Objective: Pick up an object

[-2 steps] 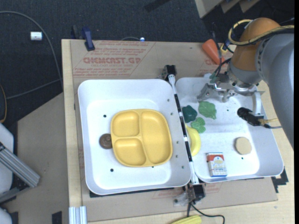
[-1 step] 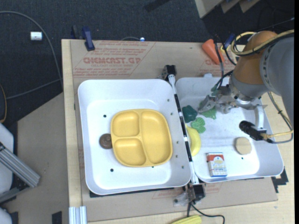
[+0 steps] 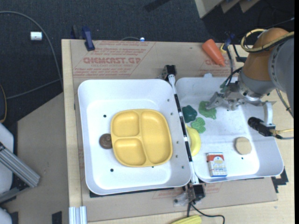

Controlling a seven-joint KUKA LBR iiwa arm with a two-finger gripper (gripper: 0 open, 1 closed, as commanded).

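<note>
the gripper sits low in the right bin, just beside a green toy whose long axis runs left-right — whether its fingers are parted, i cannot tell. a yellow divided plate lies in the left bin; the brown bench stands on dark carpet.

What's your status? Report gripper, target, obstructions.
Gripper low in right bin, at green toy; grasp unconfirmed. Teal piece, banana close by.
</note>
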